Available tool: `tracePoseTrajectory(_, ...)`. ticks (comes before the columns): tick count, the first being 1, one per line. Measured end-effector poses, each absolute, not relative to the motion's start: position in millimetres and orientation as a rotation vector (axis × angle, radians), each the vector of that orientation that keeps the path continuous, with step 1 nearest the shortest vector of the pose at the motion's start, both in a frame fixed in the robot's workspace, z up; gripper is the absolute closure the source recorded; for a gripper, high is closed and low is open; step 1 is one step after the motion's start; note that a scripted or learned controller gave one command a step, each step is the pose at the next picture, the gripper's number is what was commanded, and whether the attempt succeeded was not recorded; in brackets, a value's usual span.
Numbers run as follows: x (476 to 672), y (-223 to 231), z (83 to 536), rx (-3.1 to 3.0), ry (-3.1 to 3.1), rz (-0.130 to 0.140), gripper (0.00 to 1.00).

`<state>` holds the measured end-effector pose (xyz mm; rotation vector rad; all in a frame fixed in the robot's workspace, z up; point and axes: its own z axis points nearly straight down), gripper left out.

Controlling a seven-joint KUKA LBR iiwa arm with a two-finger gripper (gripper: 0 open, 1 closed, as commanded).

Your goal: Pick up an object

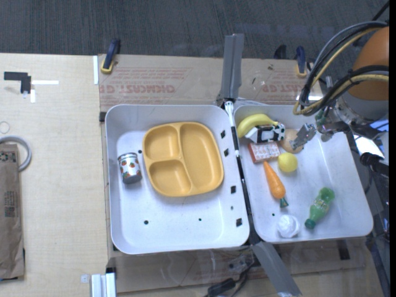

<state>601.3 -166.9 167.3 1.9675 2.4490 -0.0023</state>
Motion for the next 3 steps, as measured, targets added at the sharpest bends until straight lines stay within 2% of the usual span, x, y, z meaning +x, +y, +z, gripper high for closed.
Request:
tracePoseTrajectory(1,583.1,-144,200,1.935,2.474,-0.001,0.0)
tracePoseTrajectory(2,583.0,-144,199,1.935,2.474,-0.002,0.0)
tracePoseTrajectory(3,551.1,-99,91,2.049,2.382,-0.002,0.0)
